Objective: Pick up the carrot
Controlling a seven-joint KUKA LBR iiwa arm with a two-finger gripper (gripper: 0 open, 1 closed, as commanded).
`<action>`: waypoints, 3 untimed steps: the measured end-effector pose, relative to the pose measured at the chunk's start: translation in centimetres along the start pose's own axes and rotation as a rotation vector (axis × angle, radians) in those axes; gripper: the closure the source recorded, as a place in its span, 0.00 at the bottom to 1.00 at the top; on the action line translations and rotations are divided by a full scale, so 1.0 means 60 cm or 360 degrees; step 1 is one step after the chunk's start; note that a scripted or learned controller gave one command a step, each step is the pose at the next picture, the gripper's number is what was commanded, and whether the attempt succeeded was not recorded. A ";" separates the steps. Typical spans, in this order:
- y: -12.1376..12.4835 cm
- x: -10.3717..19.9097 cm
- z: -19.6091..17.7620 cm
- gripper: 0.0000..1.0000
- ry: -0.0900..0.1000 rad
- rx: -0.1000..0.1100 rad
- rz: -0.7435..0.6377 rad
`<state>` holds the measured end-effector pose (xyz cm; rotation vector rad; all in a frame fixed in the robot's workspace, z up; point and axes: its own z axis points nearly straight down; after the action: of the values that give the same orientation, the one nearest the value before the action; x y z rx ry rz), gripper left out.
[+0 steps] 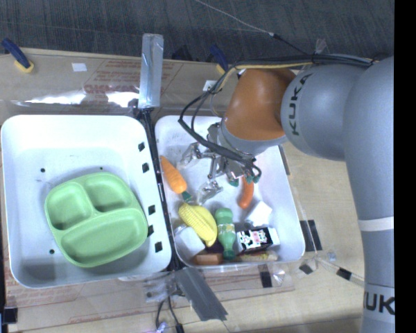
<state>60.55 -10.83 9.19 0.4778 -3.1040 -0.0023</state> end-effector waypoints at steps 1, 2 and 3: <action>0.048 0.071 -0.001 0.00 -0.0006 0.0008 0.0144; 0.050 0.068 -0.019 1.00 -0.0010 0.0009 0.0132; 0.044 0.071 -0.019 0.00 -0.0005 0.0016 0.0138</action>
<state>55.68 -9.61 10.32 0.3437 -3.1266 0.0127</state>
